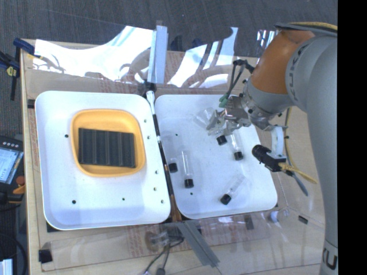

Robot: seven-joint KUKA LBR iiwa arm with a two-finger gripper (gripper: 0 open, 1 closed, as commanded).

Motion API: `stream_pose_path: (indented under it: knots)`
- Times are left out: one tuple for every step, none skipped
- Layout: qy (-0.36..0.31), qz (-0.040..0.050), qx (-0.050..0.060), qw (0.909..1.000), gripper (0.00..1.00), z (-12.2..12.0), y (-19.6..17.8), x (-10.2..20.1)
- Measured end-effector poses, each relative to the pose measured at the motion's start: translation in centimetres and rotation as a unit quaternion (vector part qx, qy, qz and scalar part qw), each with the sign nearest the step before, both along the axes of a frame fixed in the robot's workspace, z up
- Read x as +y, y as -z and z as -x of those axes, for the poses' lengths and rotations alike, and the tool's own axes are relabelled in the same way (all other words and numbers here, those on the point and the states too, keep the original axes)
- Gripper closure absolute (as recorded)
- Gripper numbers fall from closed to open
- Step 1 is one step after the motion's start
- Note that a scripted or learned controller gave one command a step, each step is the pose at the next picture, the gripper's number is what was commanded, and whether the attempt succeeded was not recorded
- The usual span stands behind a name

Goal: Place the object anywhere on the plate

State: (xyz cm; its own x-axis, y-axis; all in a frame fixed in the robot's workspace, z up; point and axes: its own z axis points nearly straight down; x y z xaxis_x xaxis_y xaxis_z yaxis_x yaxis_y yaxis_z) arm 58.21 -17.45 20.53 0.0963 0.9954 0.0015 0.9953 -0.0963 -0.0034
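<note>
A: Vials are what the task concerns, and they lie scattered in the right bin (pixel 261 193). The nearest clear vial (pixel 203 119) sits just left of the gripper (pixel 225 126), touching or nearly touching its tip; I cannot tell which.

B: And the others?

A: One black-capped vial (pixel 237 152) lies just below the gripper, another vial (pixel 185 162) further down and to its left, and a third vial (pixel 232 189) well below, near the bin's lower edge. Two loose black caps (pixel 172 167) (pixel 188 183) lie below and left.

B: Where is the plate?

A: The yellow plate (pixel 106 122) with its dark ribbed centre rests in the left bin (pixel 51 153), well to the gripper's left, across the divider where both bins meet.

B: Is the gripper holding anything?

A: Its fingers are lost in clutter and glare; I cannot tell how far apart they stand, nor see anything between them.
</note>
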Motion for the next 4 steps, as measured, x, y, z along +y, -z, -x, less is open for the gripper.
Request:
stream_pose_path:
  knots:
    - [-0.062,0.0007,0.000,0.9981,1.00,-3.5,-2.5,2.8]
    - [-0.143,0.0000,0.000,0.9897,1.00,-2.8,1.5,2.2]
    - [-0.258,0.0010,-0.002,0.9661,1.00,-4.2,1.2,3.8]
    - [-0.353,-0.0009,0.000,0.9355,1.00,-2.3,1.8,6.1]
